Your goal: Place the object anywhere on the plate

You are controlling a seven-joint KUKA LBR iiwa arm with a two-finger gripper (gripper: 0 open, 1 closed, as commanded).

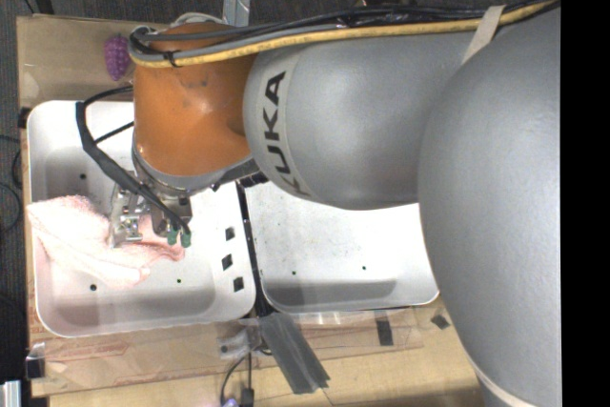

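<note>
Cloth (81, 234), pale pink, crumpled in left bin (57, 124), against its left wall. Gripper (148, 229) right at cloth's right edge, touching it; grip impossible to tell. Purple thing (116, 57) on bench beyond bin.

The arm (381, 119) has a smooth, satin grey shell with a glossy orange band (186, 105), the bins (143, 310) look like smooth white plastic, and a soft pinkish-white cloth (81, 238) lies crumpled in the left bin.
</note>
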